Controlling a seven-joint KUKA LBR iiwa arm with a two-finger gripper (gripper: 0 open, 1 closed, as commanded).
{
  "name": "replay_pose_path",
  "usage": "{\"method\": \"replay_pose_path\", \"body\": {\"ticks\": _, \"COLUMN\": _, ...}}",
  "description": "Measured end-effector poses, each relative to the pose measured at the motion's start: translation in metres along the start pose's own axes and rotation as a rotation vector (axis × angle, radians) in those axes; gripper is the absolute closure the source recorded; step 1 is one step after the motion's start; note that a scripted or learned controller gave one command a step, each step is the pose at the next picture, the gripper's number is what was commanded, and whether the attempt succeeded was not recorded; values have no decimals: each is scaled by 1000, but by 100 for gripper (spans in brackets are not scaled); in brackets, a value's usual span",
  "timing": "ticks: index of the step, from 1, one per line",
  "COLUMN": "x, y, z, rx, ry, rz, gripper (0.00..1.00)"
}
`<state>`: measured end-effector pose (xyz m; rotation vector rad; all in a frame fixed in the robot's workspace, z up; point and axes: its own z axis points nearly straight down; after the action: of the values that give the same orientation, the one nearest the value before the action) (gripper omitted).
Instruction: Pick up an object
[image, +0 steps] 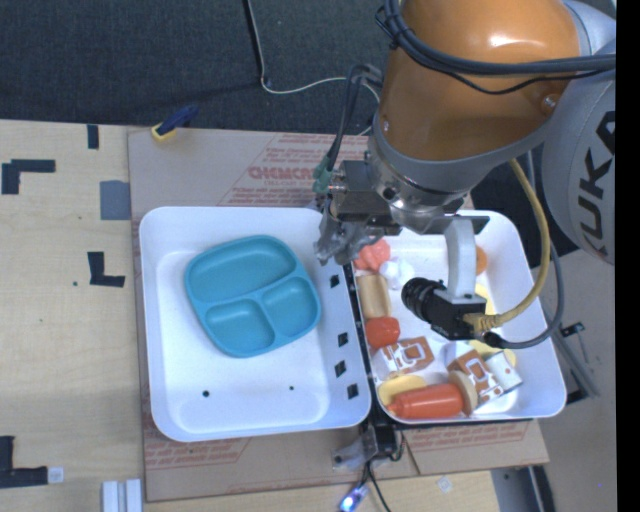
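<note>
While the claw (338, 243) hangs over the bins' divide, grip unreadable | smooth blue compartment plate (252, 295) | glossy red sausage (430, 402)

Wooden bench (60, 300) marked with black tape pieces, cardboard sheet (230, 165) laid flat on it, two white bins (160, 330) set side by side on the cardboard

The blue plastic divided plate (252, 295) lies in the left shallow white bin (165, 240). The right shallow white bin (535, 290) holds small toy food pieces (430, 402), beside the divider.
</note>
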<state>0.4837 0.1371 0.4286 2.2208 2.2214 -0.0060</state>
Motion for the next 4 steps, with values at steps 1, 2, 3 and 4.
{"method": "replay_pose_path", "body": {"ticks": 1, "x": 0, "y": 0, "z": -10, "rx": 1, "ry": -2, "rz": 1, "gripper": 100}}
{"method": "replay_pose_path", "body": {"ticks": 2, "x": -5, "y": 59, "z": 95, "rx": 7, "ry": -2, "rz": 2, "gripper": 100}}
{"method": "replay_pose_path", "body": {"ticks": 3, "x": -48, "y": -3, "z": 108, "rx": 5, "ry": 2, "rz": 2, "gripper": 100}}
{"method": "replay_pose_path", "body": {"ticks": 4, "x": -33, "y": 0, "z": 38, "rx": -7, "ry": 5, "rz": -4, "gripper": 100}}
